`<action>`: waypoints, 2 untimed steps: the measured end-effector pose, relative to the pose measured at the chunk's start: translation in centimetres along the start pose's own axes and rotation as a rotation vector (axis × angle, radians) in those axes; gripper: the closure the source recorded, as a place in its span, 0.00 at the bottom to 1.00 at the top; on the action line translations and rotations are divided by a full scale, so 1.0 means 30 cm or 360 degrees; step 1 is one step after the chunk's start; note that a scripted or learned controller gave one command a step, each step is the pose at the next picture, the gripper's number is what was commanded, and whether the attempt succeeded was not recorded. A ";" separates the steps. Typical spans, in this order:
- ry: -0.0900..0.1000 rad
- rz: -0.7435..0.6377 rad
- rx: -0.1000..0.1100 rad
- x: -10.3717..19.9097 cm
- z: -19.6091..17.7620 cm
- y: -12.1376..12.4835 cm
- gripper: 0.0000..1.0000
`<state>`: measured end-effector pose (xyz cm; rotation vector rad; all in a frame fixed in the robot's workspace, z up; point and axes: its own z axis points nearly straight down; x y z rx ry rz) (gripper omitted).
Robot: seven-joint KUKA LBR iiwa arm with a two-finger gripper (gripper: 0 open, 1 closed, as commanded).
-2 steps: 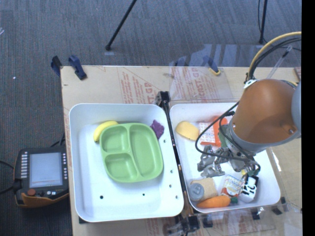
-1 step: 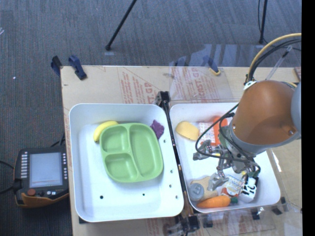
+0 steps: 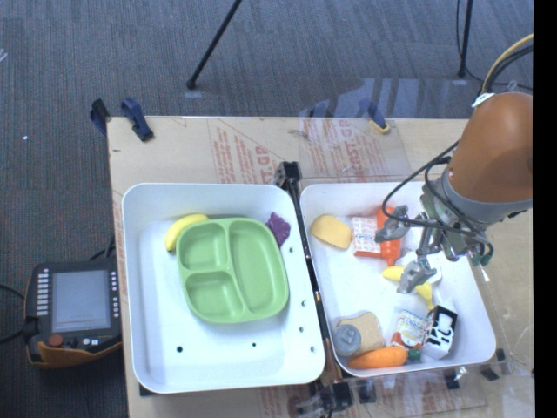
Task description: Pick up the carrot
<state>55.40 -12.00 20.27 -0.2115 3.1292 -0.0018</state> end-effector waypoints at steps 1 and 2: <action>0.0021 0.0010 -0.0013 -0.215 0.351 0.003 0.00; 0.0004 -0.0386 -0.0007 -0.106 0.384 -0.038 0.00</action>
